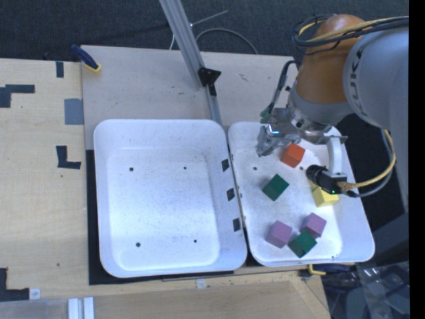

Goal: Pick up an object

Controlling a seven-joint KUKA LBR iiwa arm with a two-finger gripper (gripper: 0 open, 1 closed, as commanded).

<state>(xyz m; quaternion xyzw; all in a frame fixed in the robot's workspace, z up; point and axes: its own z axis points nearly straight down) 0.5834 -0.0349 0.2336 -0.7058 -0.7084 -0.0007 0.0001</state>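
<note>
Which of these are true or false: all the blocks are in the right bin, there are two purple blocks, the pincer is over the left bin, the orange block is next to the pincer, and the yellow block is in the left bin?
1. All blocks lie in the right bin. True.
2. Two purple blocks. True.
3. The pincer is over the left bin. False: it is over the right bin's far end.
4. The orange block lies beside the pincer. True.
5. The yellow block is in the left bin. False: right bin.

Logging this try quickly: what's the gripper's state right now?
Gripper: cannot be told; it hangs over the right bin beside the orange block, with nothing seen held.
</note>
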